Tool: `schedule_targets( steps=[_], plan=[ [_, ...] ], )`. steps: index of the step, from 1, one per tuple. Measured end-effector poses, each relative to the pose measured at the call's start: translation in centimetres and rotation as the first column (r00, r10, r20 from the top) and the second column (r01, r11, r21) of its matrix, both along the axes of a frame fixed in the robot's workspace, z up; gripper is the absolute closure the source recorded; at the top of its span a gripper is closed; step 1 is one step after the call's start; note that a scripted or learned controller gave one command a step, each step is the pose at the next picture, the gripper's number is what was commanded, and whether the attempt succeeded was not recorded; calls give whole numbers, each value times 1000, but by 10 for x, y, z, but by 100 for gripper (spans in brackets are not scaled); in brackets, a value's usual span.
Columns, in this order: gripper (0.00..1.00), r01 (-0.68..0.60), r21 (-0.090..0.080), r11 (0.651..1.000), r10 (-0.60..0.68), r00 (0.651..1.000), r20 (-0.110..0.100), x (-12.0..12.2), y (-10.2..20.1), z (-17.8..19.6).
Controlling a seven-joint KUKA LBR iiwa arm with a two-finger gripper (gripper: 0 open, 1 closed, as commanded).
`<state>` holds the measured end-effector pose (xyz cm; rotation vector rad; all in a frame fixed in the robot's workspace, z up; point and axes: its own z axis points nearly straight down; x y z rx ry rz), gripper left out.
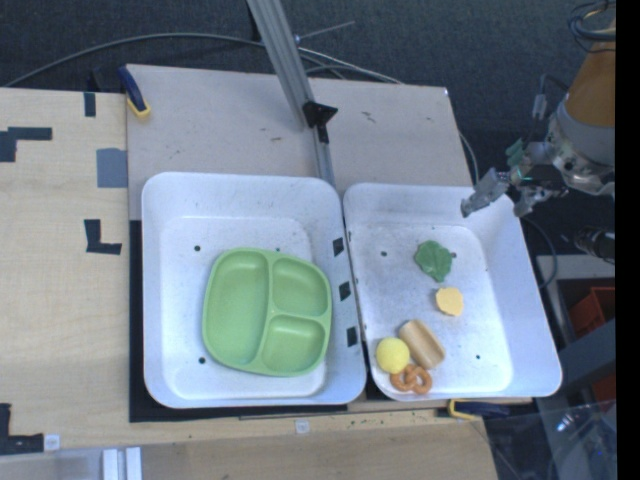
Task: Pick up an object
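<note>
Camera view shows the gripper (497,192) over the right bin's (520,268) upper right rim, fingers spread and holding nothing, with the green toy (434,259) just below-left of it inside.

Left bin (160,268): white, speckled dark; held a pale green divided plate (267,312). Right bin (520,308): white, holding a dark green leafy piece (434,259), a yellow slice (449,301), a yellow ball (392,354), a tan bun (423,342) and an orange-brown pretzel (411,379). Bench (50,298): light wood with black and grey tape marks.
</note>
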<state>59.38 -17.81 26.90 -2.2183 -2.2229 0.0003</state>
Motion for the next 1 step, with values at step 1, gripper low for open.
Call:
schedule_targets(
  steps=[1],
  plan=[
    [0, 0, 0, 1000, 0, 1000, 0, 0, 0, 0]
  ],
)
